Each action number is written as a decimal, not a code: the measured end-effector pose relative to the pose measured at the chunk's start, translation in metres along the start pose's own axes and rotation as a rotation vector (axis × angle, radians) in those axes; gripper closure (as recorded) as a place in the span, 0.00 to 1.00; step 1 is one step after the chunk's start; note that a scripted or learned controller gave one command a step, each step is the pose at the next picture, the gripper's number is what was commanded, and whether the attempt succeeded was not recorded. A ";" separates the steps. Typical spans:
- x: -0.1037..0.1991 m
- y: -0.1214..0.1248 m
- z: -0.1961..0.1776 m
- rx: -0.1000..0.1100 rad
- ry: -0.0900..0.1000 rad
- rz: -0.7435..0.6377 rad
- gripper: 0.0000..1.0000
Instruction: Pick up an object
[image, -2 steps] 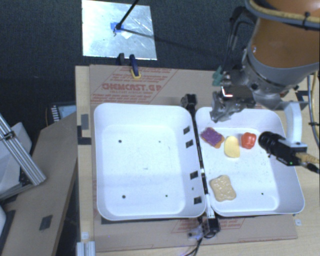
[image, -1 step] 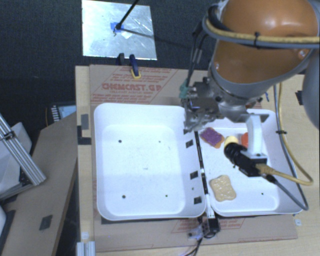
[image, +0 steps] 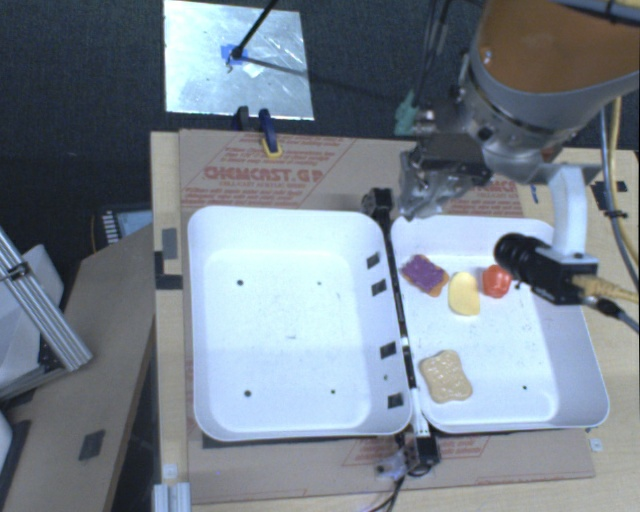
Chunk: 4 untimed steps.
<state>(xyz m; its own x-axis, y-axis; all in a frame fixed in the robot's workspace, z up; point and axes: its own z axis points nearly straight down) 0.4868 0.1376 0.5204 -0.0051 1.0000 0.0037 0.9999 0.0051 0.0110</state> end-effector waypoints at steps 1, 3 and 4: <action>0.069 -0.001 0.073 0.016 -0.004 -0.005 1.00; 0.013 0.000 0.175 0.026 -0.010 0.008 1.00; 0.019 0.018 0.134 0.006 -0.002 0.002 1.00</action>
